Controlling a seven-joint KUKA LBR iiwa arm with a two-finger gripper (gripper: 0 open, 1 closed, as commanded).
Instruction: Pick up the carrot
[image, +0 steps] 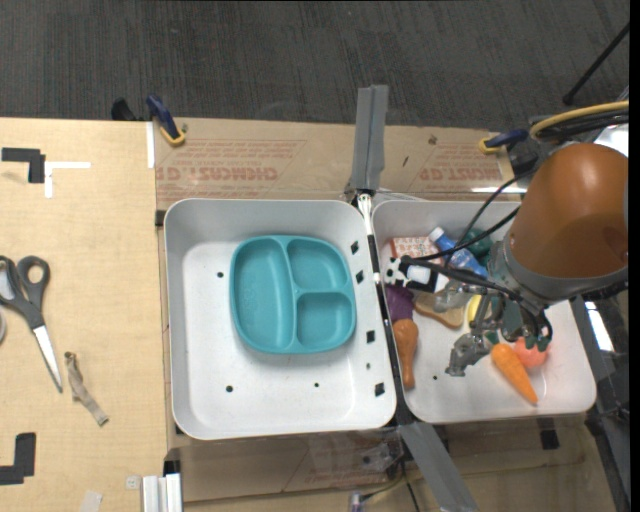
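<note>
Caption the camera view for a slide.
Gripper hovers beside the carrot in the right bin; teal plate sits in the left.

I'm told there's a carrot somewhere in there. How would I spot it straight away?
Look at the right bin, under the arm. Near its front right corner, just below the hand, lies the carrot: a pointed orange cone. The brown drumstick by the bin's left wall is duller and rounder.

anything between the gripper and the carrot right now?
Nothing in the camera view: the gripper sits just left of the carrot, with bare floor of the right bin between.
</note>
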